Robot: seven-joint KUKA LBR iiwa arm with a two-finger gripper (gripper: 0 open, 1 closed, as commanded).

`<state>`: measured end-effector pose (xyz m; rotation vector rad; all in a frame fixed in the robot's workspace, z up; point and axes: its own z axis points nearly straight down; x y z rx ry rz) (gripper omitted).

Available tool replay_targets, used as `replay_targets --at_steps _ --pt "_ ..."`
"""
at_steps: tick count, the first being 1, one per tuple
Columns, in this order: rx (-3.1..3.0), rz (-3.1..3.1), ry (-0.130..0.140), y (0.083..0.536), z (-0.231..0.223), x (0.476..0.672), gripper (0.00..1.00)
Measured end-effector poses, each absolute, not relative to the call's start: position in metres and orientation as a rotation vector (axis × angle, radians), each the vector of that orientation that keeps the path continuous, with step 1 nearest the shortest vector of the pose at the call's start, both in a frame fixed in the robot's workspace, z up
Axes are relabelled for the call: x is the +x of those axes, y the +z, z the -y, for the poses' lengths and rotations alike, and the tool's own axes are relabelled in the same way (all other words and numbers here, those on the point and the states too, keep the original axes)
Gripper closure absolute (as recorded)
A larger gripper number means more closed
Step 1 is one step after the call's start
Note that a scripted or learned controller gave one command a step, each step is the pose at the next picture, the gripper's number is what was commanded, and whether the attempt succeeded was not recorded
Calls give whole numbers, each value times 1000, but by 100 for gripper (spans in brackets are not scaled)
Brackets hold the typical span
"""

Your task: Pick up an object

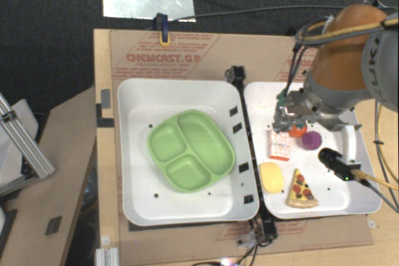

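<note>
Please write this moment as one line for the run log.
arm: over right white bin | hand: low, above small red-and-white packet | left white bin: green divided plastic tray | pick: not confirmed

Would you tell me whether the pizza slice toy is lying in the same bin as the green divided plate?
No, the pizza slice toy lies in the right bin, while the green divided plate sits in the left bin.

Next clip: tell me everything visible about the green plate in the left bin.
The green plate is a pale green, rounded-rectangle tray that looks like matte plastic, divided by raised ridges into three compartments: a long one on the right side, two smaller ones on the left. Nothing lies in it. It lies flat, right way up, turned at an angle, near the middle of the left bin, resting on the bin floor, apart from the walls.
</note>
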<state>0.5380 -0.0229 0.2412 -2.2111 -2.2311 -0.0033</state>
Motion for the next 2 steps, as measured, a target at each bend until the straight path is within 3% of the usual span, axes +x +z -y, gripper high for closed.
replay_targets --at_steps 2 --pt "-2210 2231 -2 219 -88 508 100"
